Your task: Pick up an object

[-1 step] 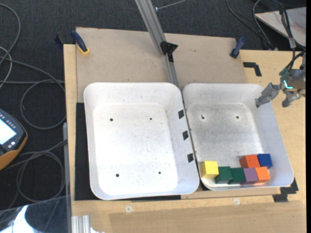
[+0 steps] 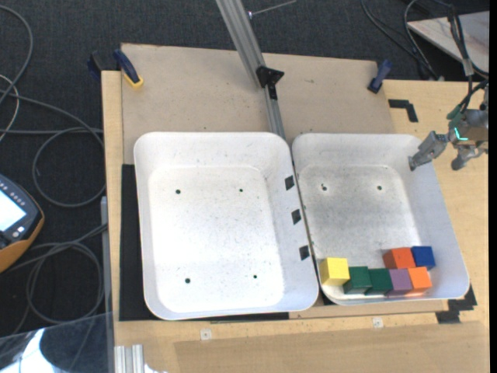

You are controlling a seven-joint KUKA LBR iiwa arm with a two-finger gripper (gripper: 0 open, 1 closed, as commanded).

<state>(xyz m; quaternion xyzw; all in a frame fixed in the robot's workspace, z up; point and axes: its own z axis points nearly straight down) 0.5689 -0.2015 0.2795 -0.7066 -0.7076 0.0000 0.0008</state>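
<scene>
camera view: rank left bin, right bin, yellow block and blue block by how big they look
1. left bin
2. right bin, slightly smaller
3. yellow block and blue block: too alike to rank

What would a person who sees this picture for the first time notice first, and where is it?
The eye goes to the cluster of coloured blocks packed along the near edge of the right bin: yellow, green, purple, orange, red and blue. The left bin is a large pale shape beside it. The pincer hovers at the right bin's far right corner, away from the blocks, with its fingers spread.
</scene>
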